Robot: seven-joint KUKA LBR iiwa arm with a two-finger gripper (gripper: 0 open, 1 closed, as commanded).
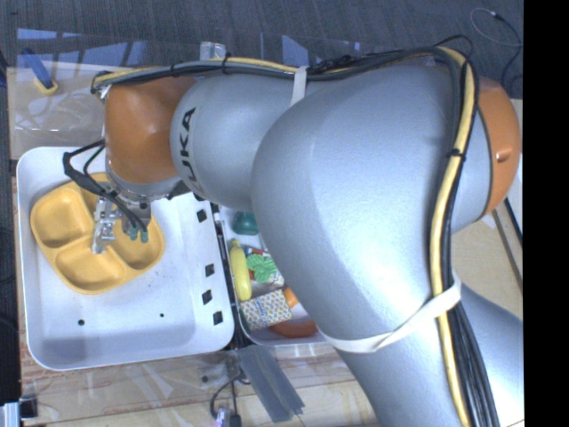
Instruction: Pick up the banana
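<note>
The banana [240,274] is a short yellow piece lying lengthwise against the left wall of the right bin, partly under the arm. My gripper [120,229] hangs over the left bin, above the right side of a yellow sectioned plate [67,229]. Its fingers point down, stand apart and have nothing between them. It is well to the left of the banana, across the wall between the bins. The grey arm hides most of the right bin.
Around the banana lie a teal object [244,223], a green and red packet [263,265], a patterned block [267,308] and an orange-red item [293,329]. The left bin [116,327] holds the yellow plate; its white floor shows in front of the plate.
</note>
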